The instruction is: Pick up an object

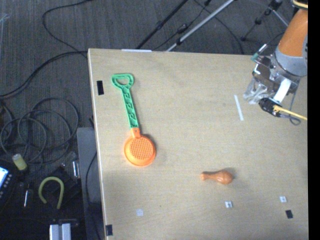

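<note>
A sieve-like paddle lies on the left of the tan bench top (190, 79), with a round orange mesh head (139, 150) and a long green handle (129, 104) pointing away. A small orange drumstick-shaped piece (218, 177) lies near the front middle. My gripper (256, 96) hangs at the far right, under the grey wrist with its orange band, above bare surface. It is well apart from both objects, and nothing shows beneath it.
A thin white strip (239, 107) lies just left of the gripper. Small square markers (228, 204) dot the front of the bench. Cables and a green hoop (51, 188) lie on the floor past the bench's left edge (96, 134).
</note>
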You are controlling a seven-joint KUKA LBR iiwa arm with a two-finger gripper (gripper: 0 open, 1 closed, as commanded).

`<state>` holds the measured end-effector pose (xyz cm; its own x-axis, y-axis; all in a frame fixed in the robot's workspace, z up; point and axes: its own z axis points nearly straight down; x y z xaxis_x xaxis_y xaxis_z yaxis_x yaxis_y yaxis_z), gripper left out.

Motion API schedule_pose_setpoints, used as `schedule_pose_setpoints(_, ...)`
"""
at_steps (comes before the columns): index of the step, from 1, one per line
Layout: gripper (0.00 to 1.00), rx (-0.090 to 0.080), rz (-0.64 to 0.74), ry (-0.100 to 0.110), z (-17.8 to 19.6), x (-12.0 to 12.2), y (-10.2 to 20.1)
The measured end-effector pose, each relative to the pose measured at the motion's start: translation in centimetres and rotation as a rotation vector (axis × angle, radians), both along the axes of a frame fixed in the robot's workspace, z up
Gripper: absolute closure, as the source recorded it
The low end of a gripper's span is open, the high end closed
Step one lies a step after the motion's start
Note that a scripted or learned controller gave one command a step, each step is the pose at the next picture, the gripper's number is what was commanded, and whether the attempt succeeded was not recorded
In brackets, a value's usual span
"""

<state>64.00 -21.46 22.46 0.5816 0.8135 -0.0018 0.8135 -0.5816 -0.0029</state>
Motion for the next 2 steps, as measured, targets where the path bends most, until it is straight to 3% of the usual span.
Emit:
schedule_pose_setpoints(1, 1.0, 0.001, -0.035, 0.001, 0.5, 0.0, -0.1)
schedule_pose_setpoints(2, 1.0, -0.002, -0.509, 0.002, 1.9, -4.3, 2.1)
